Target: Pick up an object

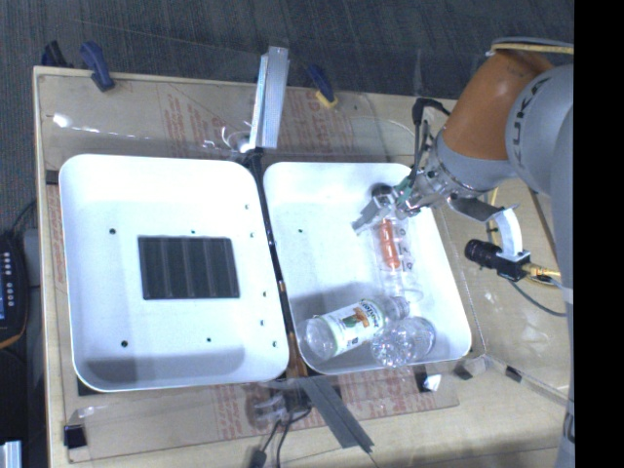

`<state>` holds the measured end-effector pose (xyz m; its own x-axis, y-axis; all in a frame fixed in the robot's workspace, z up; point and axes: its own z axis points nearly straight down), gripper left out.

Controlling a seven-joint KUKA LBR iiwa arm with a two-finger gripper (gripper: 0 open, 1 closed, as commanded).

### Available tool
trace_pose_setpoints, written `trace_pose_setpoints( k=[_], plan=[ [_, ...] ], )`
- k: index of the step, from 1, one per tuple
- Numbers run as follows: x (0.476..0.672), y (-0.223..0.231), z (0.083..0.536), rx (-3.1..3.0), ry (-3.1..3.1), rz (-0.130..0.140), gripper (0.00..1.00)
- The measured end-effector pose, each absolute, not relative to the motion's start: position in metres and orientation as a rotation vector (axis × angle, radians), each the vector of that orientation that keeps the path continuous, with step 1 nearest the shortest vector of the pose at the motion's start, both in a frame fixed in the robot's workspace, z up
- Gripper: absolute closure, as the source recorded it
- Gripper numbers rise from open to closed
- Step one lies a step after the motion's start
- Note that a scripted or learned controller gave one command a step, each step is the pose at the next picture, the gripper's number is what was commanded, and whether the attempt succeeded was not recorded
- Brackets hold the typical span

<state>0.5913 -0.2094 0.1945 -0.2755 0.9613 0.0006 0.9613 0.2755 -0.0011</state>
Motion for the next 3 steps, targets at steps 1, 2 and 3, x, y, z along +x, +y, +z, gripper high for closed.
trace_pose_setpoints(
  k=[1,2,3],
  plan=[
    [0.602,-0.182,0.135,-1.782,-2.583,0.002,0.0],
    [0.558,-0.21,0.099,-1.69,-2.646,0.001,0.0],
    [0.486,-0.191,0.102,-1.384,-2.851,-0.01,0.0]
  ],
)
